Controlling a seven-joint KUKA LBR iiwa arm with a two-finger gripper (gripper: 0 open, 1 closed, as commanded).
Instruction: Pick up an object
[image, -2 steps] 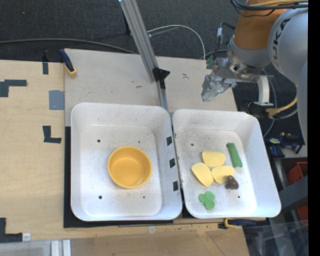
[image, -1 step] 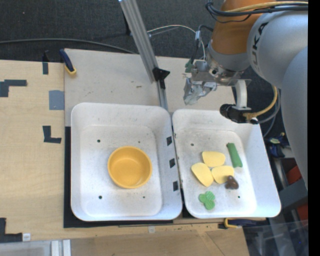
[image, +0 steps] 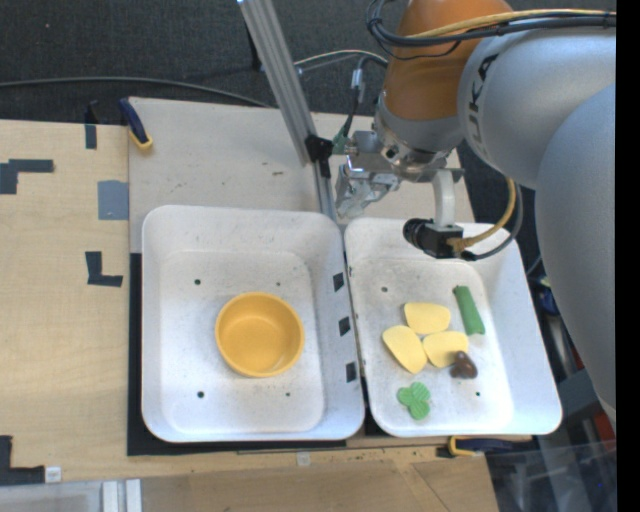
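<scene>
My gripper (image: 358, 198) hangs above the far edge of the bins, over the seam between them, with nothing seen between its fingers. In the right bin (image: 500, 400) lie three yellow flat pieces (image: 427, 317) (image: 404, 349) (image: 445, 348), a green stick (image: 467, 309), a small brown object (image: 463, 367) and a green leafy piece (image: 414, 400). All of these sit well in front of the gripper, toward the bin's near half. A yellow bowl (image: 259, 333) stands upright in the left bin (image: 170, 250).
A slanted metal pole (image: 283, 80) rises behind the bins just left of the gripper. A black cable fitting (image: 432, 238) hangs over the right bin's far edge. The big grey arm (image: 560, 120) covers the upper right. Wooden bench (image: 50, 300) lies to the left.
</scene>
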